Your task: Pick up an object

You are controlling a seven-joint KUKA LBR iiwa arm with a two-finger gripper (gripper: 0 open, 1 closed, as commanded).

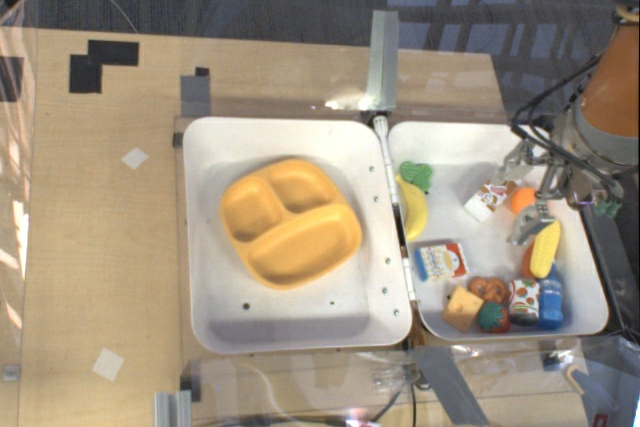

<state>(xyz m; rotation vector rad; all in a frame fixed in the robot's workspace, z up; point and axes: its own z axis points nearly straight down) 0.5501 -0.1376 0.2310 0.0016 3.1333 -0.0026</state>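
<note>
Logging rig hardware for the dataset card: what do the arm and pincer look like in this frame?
The arm shows an orange section at the view's right edge, above a grey wrist. Black cables loop off its left side. The pincer is bare grey metal with thin fingers, hanging over the right bin.

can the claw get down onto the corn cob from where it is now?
Probably yes. The claw hangs over the right bin, just above the corn cob, with nothing lying on top of the cob. The orange ball and small carton sit close by, so a finger might brush them.
</note>
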